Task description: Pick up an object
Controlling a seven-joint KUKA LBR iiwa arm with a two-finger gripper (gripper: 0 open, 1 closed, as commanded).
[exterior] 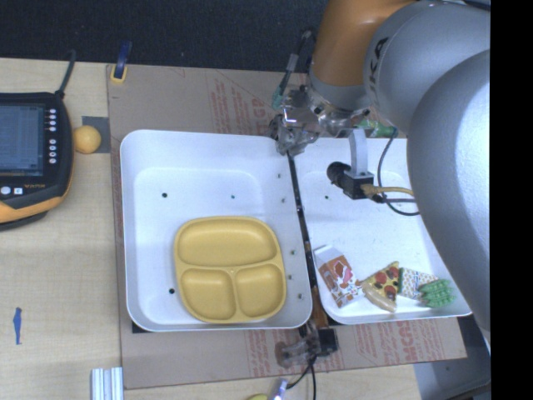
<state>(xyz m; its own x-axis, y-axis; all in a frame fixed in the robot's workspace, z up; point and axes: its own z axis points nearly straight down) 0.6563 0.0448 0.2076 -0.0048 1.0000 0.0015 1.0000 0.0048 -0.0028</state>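
- Left white shallow bin [150, 161] holds a yellow three-compartment plastic tray [230, 267].
- Right white bin [375, 227] holds a small printed packet [337, 277], pizza slice toy [382, 286] and green toy [433, 291] along its near edge.
- Gripper [293, 133] sits over the far end of the divider; its grasp can't be told.
- Grey arm [441, 98] covers the right bin's far right.

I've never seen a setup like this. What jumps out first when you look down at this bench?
The big grey arm with its orange band fills the right side, its gripper poised at the far end of the divide between the two white bins. In the left bin lies a yellow divided plate. At the right bin's near edge sit small toy foods, including a pizza slice.
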